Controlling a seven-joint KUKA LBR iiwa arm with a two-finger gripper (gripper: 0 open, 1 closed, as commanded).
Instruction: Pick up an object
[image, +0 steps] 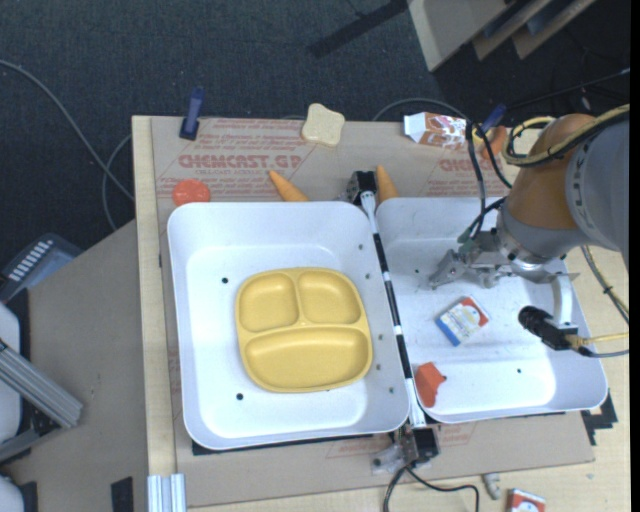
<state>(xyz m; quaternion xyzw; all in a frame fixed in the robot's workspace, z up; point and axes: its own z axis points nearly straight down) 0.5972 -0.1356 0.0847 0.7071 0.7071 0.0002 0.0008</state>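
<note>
Orange piece (429, 381) at bin's front, carton (462, 320) just below open, empty hand (462, 268)

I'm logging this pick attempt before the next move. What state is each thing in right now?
yellow divided plate: flat in the left bin, compartments bare.
small carton: lying flat in the right bin, untouched.
red piece: resting at the right bin's left edge.
tool: low over the right bin, holding nothing visible.
</note>
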